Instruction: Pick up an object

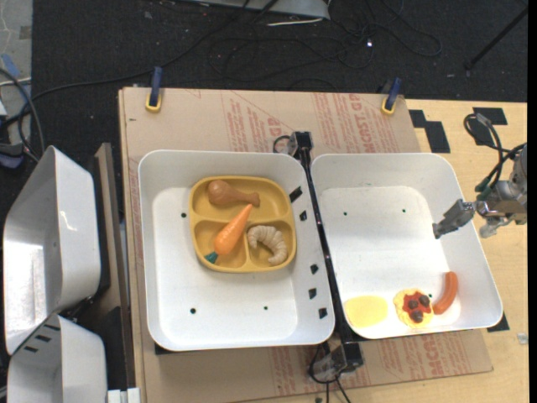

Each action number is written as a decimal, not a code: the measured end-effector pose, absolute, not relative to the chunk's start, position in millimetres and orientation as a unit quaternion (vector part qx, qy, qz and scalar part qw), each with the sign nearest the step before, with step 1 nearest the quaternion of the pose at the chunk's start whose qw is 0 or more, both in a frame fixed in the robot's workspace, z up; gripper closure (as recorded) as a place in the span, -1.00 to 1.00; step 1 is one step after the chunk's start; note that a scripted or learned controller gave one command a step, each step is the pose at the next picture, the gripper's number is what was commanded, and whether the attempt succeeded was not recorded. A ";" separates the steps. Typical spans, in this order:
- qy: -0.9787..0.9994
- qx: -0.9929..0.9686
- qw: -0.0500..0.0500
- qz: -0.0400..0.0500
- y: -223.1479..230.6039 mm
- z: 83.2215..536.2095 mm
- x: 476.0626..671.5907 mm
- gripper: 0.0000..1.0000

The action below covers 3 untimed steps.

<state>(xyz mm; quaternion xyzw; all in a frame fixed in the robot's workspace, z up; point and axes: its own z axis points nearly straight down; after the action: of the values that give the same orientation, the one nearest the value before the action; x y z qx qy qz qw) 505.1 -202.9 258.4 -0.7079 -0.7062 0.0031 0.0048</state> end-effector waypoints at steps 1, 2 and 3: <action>-0.708 -0.707 0.000 0.000 -202.2 264.2 507.5 -1.00; -0.706 -0.708 0.002 0.001 -209.0 217.2 503.1 -1.00; -0.706 -0.708 0.002 0.001 -212.5 169.7 510.3 -1.00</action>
<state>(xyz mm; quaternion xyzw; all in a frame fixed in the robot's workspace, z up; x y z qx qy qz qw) 510.3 -212.5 169.7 -0.7077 -0.7065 0.0009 0.0015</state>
